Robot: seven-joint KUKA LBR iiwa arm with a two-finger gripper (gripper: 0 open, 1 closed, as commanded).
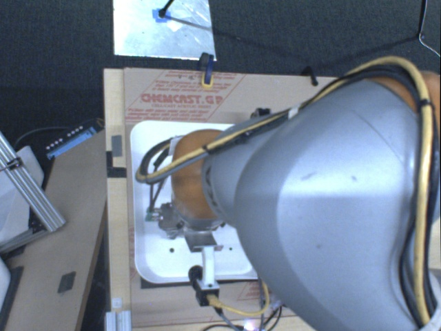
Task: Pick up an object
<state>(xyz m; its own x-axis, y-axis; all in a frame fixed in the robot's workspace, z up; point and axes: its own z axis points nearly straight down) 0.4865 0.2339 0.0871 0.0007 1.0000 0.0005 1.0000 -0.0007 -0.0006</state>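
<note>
Grey KUKA arm (324, 205) with an orange band (187, 178) fills the frame from 3 o'clock to centre and reaches down over the bin. Pale wooden bench (76, 212) runs along 9 o'clock. Tan paper-faced sheet printed in red (182, 92) lies under the bin and shows at 12 o'clock. Shallow white plastic bin (148, 257) sits centre-left, its right part covered by the arm. Silvery square foil sheet (162, 19) lies on dark floor at 11 o'clock. Aluminium extrusion rail (31, 198) lies slanted at 9 o'clock. Small blue-and-yellow clamp (206, 71) grips the tan sheet's far edge. End effector (178, 225) hangs over the bin's middle; released or clenched, cannot tell. Any object to pick is hidden beneath the wrist.
</note>
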